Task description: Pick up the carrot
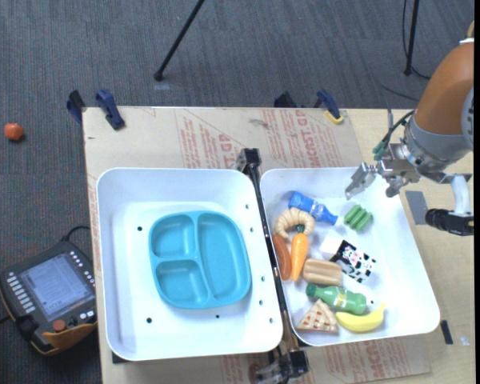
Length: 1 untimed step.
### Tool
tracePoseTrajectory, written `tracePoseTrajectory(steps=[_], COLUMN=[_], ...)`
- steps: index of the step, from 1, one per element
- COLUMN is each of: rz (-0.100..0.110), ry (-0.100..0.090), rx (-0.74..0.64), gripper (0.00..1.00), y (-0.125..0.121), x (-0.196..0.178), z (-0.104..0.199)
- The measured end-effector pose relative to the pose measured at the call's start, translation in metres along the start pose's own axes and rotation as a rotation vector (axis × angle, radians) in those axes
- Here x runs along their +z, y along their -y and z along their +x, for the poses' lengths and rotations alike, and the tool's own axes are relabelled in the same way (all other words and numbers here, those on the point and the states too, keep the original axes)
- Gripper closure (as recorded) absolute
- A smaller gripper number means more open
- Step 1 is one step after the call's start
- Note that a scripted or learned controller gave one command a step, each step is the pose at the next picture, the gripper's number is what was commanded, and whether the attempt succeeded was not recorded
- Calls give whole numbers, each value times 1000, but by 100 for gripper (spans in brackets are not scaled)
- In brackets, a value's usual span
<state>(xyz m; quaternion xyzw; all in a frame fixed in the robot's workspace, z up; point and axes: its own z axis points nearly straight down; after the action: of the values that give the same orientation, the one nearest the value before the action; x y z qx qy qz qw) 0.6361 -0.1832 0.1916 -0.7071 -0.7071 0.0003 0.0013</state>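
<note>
The carrot (299, 254) is orange with a green top. It lies upright in the picture in the left half of the right bin (404, 238), between a reddish sausage (282, 256) and a hot dog bun (322, 273). My gripper (376, 179) hovers over the bin's far right corner, well up and to the right of the carrot. Its two fingers are spread apart with nothing between them.
The right bin also holds a blue bottle (312, 207), a pretzel (293, 222), a green ridged piece (358, 217), a cow-print carton (353, 258), a green bottle (338, 298), a banana (362, 318) and a pizza slice (318, 318). A blue divided plate (198, 259) sits in the left bin (120, 214).
</note>
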Motion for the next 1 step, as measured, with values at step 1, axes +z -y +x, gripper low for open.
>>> tracePoseTrajectory(steps=[1], rz=[2], ry=[-1], rx=[56], gripper=[0], y=[46], x=[70], z=[81])
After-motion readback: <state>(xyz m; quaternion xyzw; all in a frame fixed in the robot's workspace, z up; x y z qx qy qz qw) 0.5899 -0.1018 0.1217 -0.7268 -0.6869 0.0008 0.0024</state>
